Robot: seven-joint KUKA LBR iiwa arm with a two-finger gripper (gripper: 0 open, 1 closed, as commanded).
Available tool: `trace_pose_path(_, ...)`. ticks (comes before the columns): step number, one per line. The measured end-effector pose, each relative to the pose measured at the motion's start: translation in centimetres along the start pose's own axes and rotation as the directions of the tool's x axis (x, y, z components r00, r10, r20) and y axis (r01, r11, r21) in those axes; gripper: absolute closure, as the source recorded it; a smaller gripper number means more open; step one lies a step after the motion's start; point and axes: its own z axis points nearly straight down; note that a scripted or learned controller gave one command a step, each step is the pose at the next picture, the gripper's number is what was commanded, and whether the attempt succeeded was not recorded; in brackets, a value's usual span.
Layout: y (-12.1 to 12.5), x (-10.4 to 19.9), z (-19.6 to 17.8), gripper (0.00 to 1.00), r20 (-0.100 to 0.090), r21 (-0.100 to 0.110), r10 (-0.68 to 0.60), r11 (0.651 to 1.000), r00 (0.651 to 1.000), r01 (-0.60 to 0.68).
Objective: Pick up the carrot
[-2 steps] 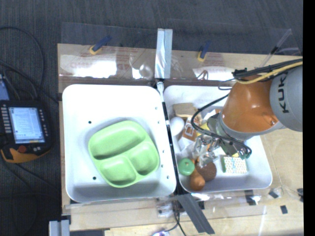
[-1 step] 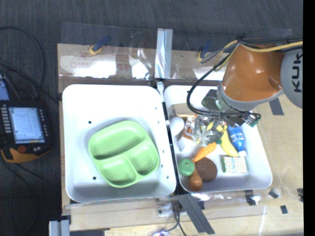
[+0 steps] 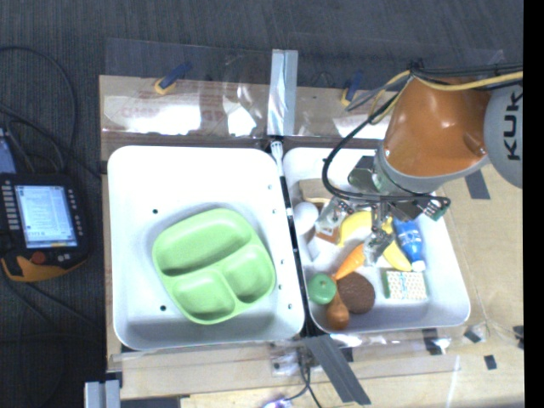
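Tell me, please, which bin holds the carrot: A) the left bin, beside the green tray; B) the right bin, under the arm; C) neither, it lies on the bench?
B: the carrot lies in the right bin among other items, just below the gripper, while the left bin holds the green tray.

Hand (image 3: 374, 243) seemingly touching carrot (image 3: 348, 262)
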Motion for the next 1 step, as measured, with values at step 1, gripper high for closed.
trace_pose_path(1,-0.78,3.57,6.31,0.0,0.022,0.023,0.151,0.988,0.988,-0.152)
